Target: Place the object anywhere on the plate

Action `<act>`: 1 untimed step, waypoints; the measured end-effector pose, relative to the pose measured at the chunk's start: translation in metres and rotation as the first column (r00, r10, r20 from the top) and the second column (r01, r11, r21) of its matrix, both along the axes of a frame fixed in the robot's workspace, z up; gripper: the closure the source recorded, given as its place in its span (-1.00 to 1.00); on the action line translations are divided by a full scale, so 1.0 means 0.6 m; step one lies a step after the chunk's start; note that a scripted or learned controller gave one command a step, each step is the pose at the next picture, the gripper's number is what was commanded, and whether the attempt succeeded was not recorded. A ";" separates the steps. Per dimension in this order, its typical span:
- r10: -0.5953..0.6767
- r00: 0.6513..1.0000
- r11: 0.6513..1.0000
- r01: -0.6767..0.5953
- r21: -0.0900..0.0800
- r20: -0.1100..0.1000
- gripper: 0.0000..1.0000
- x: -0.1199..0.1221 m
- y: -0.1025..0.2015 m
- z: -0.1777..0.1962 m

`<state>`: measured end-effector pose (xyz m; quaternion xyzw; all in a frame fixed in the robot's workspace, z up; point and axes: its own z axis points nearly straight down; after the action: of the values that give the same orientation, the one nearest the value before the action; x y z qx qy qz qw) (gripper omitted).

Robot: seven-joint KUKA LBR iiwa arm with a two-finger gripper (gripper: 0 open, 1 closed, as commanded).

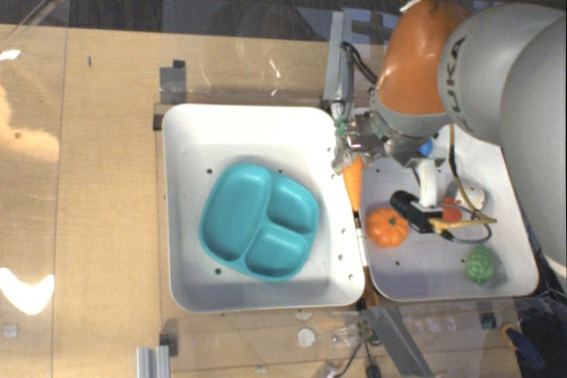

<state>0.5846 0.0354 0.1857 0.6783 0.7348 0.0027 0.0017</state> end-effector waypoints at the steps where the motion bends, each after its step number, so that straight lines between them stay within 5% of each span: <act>1: -0.014 1.000 1.000 0.014 0.000 -0.003 1.00 -0.066 0.118 -0.001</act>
<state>0.5450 0.1064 0.1849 0.6836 0.7299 0.0020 0.0006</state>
